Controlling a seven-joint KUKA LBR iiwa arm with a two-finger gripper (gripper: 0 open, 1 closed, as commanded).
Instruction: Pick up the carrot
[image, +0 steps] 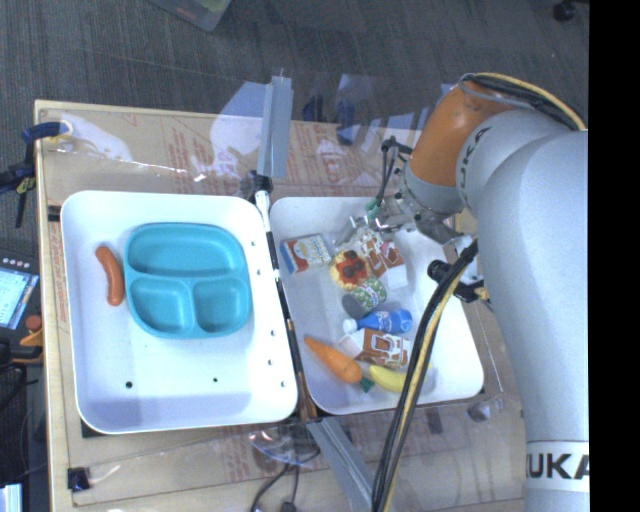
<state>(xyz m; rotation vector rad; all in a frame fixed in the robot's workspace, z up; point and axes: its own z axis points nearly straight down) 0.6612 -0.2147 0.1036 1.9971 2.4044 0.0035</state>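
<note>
The orange carrot (335, 360) lies in the near part of the right bin (462, 368), tip pointing to the upper left, its thick end touching a yellow banana-like item (390, 379). My gripper (375, 224) hangs over the far part of the same bin, above a cluster of small packages, well away from the carrot. The grey arm with its orange band (450, 140) comes in from the right and hides the bin's right side.
The right bin also holds a small carton (307, 252), a red-and-yellow item (351, 270), a blue-and-white bottle (385, 322) and a brown packet (383, 347). A black cable (420, 350) crosses this bin. In the left bin are a blue divided tray (188, 278) and a sausage (111, 274).
</note>
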